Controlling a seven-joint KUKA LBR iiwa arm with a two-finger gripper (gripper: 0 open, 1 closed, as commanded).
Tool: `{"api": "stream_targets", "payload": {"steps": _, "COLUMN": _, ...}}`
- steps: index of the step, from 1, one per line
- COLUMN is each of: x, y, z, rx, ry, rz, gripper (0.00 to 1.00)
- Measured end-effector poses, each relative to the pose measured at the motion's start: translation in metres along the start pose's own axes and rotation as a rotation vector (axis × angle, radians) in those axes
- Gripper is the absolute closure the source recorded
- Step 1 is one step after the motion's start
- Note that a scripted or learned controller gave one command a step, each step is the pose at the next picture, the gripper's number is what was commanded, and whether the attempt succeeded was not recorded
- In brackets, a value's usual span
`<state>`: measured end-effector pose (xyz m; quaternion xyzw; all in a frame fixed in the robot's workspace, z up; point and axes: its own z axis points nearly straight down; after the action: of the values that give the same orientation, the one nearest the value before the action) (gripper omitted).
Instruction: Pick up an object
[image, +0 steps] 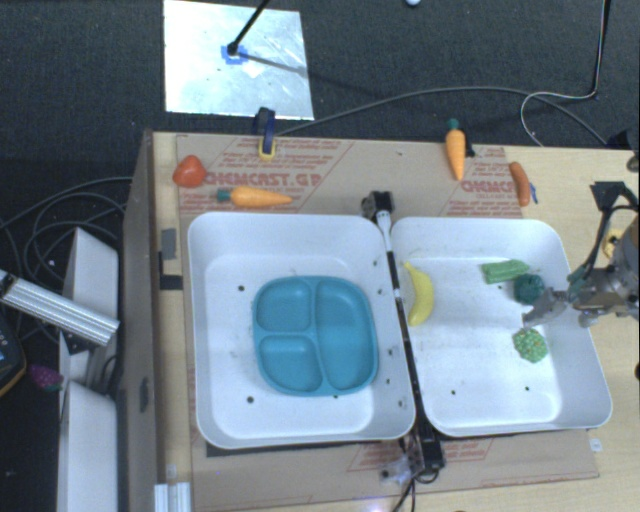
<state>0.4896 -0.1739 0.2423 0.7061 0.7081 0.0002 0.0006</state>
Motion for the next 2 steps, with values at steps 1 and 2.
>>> {"api": "stream_targets", "payload": {"steps": 1, "x": -0.032, "y": 0.07, "z": 0.146, "rx": 0.004, "ry": 0.001, "rz": 0.0, "gripper": 0.0}}
{"api": "stream_targets", "payload": {"steps": 2, "x": -0.032, "y": 0.15, "z": 0.158, "rx": -0.002, "ry": 0.0, "rz": -0.002, "gripper": 0.0}}
